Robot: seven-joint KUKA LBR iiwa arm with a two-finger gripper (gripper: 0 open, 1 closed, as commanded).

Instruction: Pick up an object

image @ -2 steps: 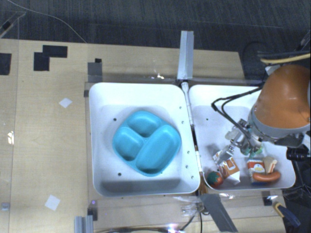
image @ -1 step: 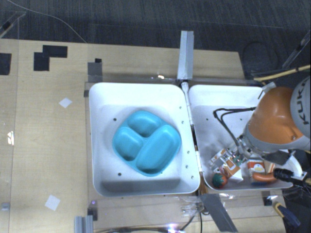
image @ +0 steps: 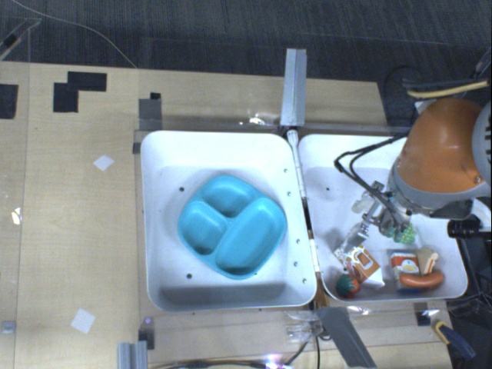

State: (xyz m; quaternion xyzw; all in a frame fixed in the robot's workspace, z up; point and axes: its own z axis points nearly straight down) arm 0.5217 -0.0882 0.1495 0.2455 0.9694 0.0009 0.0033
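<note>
Right, down at the near edge of the right bin (image: 330,167) there's a little cluster: a small round green and red object (image: 348,285) in the front left corner, a small orange and white packet (image: 364,264) touching it just behind, and off to the right a red sausage-shaped toy (image: 417,280) with a white and orange piece (image: 405,264) just behind it. The gripper (image: 356,246) comes down at a slant from the upper right, and its tip hangs directly over the packet, very close to it, maybe touching. Whether the fingers are spread or pinched, I cannot tell; the metal parts blur together there. Nothing clearly sits between them. Just behind the wrist, a green bit (image: 404,234) peeks out beside the arm's housing.

Above that, the orange band (image: 442,148) of the arm bulks over the bin's right side, black cables (image: 361,160) looping off it to the left.

Over to the left bin (image: 157,206): a blue divided tray (image: 231,225) with three compartments lies in the middle, flat on the white floor.

Around both bins, a pale wooden bench (image: 69,229) with black square marks (image: 77,91) at the far left, a grey metal bracket (image: 294,87) standing between the bins at the back, and beyond it dark carpeted floor (image: 192,14).
</note>
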